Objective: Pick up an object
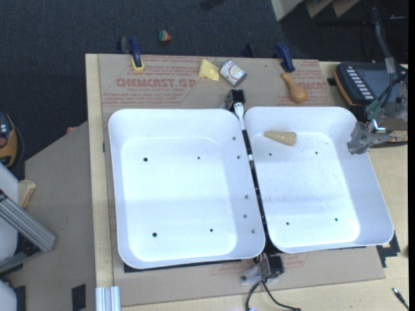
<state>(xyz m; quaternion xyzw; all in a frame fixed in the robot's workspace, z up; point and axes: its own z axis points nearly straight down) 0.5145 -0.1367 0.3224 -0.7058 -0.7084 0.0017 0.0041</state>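
A tan cone (281, 137) lies at the far side of the right bin (324, 232). The gripper (360, 141) sits at that bin's right rim, well right of the cone. Its grip I cannot tell.

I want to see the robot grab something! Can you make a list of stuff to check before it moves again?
1. Something to pick in a bin: ok, a tan cone-shaped object lies in the right bin.
2. Cone free of the walls: ok, it lies apart from the rim.
3. Nothing lying on the cone: ok.
4. Gripper over the cone: not ok, it sits at the bin's right edge.
5. Fingers open: cannot tell.
6. Gripper carrying nothing: cannot tell.
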